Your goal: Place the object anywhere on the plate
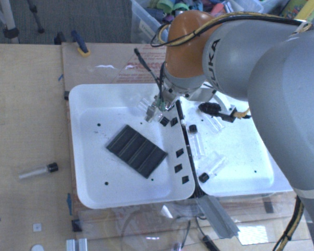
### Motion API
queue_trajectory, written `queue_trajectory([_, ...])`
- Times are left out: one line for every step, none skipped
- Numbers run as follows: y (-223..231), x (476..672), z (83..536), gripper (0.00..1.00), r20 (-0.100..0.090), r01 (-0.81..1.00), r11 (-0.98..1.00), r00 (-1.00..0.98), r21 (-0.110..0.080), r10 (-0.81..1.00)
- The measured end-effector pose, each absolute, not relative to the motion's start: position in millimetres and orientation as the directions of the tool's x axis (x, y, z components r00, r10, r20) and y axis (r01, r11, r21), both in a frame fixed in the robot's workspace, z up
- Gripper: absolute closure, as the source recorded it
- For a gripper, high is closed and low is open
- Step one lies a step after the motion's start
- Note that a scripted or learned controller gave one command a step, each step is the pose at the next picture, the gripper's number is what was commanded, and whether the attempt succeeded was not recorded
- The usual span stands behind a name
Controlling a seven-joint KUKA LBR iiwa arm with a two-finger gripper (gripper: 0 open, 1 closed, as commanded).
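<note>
**Clerk:** Item one, the gripper (158,109). Location?

**Checker:** Over the far right corner of the left bin (94,184), close to the wall shared with the right bin (243,145). Whether it is spread or pressed together: cannot tell, as the tip is small and blurred. Whether it carries anything: cannot tell either.

**Clerk:** Item two, the plate.

**Checker:** One black ribbed plate (136,150), a flat dark rectangle with grooves across its top face. It lies on the floor of the left bin, near the middle, clear of every wall. Nothing rests on it.

**Clerk:** Bearing from the gripper?

**Checker:** Toward the view's lower left and near, but not under the tip. The long axis runs on a slant from upper left to lower right. Its near upper edge faces the gripper, so a short travel down-left would likely bring the tip over the broad face.

**Clerk:** Item three, the object to be placed.

**Checker:** Not firmly identified. The likely candidates are the clear plastic pieces (197,143), slim and see-through, lying in the right bin just past the shared wall. They are hard to pick out against the white floor. In my judgement, the placing is not yet done.
</note>
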State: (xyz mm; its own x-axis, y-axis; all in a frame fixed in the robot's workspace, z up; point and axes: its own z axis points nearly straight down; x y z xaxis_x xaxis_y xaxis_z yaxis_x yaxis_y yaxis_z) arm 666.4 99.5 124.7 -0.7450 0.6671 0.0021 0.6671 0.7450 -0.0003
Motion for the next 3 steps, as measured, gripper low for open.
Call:
queue_trajectory([106.6, 655.9, 109.0, 1.00, 0.001, 0.297, 0.955, -0.955, 0.001, 0.297])
queue_trajectory([106.2, 656.1, 109.3, 0.00, 0.000, 0.298, 0.955, -0.955, 0.001, 0.298])
queue_trajectory([106.2, 656.1, 109.3, 0.00, 0.000, 0.297, 0.955, -0.955, 0.001, 0.297])
